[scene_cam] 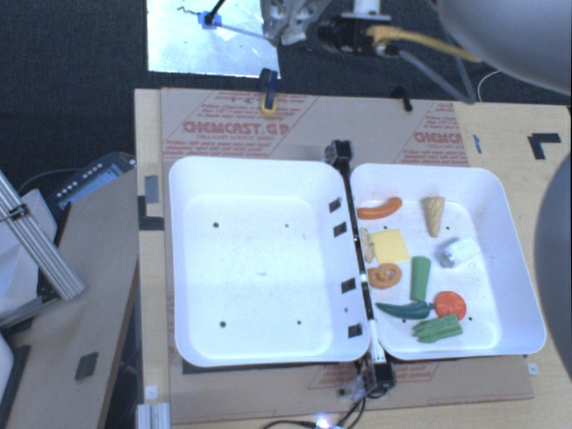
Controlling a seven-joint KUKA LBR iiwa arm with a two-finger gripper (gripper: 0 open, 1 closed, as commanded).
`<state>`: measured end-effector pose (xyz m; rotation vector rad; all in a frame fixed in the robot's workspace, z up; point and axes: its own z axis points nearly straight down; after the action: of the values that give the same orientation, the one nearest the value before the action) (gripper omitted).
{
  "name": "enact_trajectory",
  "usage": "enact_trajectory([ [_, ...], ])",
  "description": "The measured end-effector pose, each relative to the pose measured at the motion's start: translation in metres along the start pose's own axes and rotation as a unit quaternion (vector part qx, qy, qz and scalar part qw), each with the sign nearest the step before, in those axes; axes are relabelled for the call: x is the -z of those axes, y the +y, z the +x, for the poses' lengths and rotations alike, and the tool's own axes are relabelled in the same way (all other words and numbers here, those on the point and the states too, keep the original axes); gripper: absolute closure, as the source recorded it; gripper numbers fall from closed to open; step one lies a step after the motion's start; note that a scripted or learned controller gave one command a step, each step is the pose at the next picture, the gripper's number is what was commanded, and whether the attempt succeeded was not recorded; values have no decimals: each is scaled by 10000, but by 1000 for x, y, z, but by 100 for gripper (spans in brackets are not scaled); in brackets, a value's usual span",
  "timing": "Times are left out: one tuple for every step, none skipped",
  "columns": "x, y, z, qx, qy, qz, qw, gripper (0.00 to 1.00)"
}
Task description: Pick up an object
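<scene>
The right bin [509, 239] holds several toy foods. An orange sausage [379, 208] and a tan cone [433, 214] lie at its far side. A yellow cheese square [389, 246], an orange ring [384, 276], a green cylinder [419, 278] and a white-grey piece [456, 253] sit in the middle. A dark green pepper [404, 309], a red tomato [450, 305] and a green pod [438, 330] lie near the front. My gripper [288, 16] hangs high beyond the bins' far edge, well away from all of them, with nothing seen in it.
The left bin [192, 239] adjoins the right one along a row of black clips [344, 231]. A blue and yellow clamp [268, 92] stands on the cardboard [232, 128] behind it. The grey arm [500, 16] and a yellow cable [420, 41] cross the top right.
</scene>
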<state>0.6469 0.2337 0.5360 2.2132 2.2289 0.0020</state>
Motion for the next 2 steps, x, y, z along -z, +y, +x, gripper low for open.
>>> enact_trajectory([
  [-1, 22, 0, -16, -5, -14, 10000, 100],
  [-1, 21, 0, -3, -5, -5, 10000, 100],
])
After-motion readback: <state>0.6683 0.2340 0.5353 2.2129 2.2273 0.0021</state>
